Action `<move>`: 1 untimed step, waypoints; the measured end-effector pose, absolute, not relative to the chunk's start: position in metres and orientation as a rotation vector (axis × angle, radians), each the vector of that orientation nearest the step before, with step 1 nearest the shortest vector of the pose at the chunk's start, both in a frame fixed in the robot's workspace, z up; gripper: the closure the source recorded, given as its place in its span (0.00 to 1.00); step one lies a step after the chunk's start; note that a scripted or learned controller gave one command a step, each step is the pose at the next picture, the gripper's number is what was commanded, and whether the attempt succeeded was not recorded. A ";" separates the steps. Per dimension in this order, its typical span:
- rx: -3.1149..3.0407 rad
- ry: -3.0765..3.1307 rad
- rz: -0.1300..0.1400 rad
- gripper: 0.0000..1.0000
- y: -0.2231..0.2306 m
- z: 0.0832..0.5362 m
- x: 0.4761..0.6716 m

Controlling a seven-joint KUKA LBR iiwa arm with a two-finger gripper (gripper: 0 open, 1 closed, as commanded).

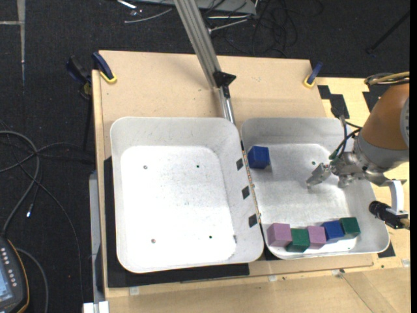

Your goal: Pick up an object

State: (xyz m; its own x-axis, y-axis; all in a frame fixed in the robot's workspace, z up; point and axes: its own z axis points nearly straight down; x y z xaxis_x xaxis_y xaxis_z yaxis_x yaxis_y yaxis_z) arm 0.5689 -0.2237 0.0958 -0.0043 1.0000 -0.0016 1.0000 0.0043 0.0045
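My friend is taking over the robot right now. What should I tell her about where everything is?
Gripper: over the middle of the right bin, nothing between its fingers that I can see.
Blocks: one blue block sits alone near the right bin's upper left. Five more line the bin's near edge: purple block, green block, second purple block, second blue block, second green block.
Done: nothing lifted.
Left: grasp and lift one block.
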 end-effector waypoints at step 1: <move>2.210 2.222 0.007 0.00 -0.170 0.253 0.532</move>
